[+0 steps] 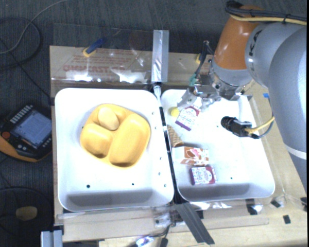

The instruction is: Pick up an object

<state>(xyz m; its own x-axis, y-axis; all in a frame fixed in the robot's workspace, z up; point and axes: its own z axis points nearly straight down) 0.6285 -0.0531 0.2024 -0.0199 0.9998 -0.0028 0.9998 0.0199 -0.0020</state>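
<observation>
Handset: one orange-and-black handset [21, 133] lies on the dark floor at the far left of the frame, apart from the bench.
Bins: two, side by side; the left bin [67, 189] fills the middle left and the right bin [247, 179] the middle right.
Left bin holds: three yellow lumps [116, 135], rounded and pressed together, the smallest at the upper left of the group.
Right bin, small pieces: one yellow ball [173, 111] near the bin's upper left corner, and one brown ribbed piece [173, 136] just below it by the left wall.
Packets: three, all in the left half of the right bin.
Task's thing: the white packet [187, 119], flat and oblong, white with purple print, sits in the bin's upper left part, just beside the yellow ball.
Its axis: long axis tilted, running from upper right to lower left.
Other packets: one orange packet [193, 156] lower down, and one maroon packet [203, 175] just below that.
Gripper: the gripper [200, 95] is right above the white packet's upper end; how wide it stands cannot be told, nor whether it holds the packet.
Arm: the grey arm [278, 50] fills the upper right of the frame.
</observation>
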